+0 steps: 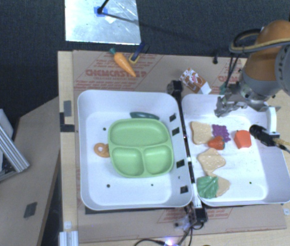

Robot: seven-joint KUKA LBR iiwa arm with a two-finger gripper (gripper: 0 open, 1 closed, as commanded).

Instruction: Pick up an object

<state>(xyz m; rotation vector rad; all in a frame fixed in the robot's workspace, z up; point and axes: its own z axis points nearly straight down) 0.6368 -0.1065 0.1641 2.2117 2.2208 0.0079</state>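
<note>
Left bin [88,137] holds a green divided tray [139,146] and a small orange ring [102,150]. Right bin [275,176] holds tan bread pieces [210,160], purple toy [220,131], orange block [243,139], green leaf [207,186]. Pincer [226,108] hangs over right bin's far edge; toy carrot [123,63] on desk [37,132].

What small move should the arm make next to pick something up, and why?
Probably move the end effector forward and down toward the purple toy. It hangs over the right bin's far edge with nothing seen between its fingers, and the purple toy lies just in front of it, near the red piece.
</note>
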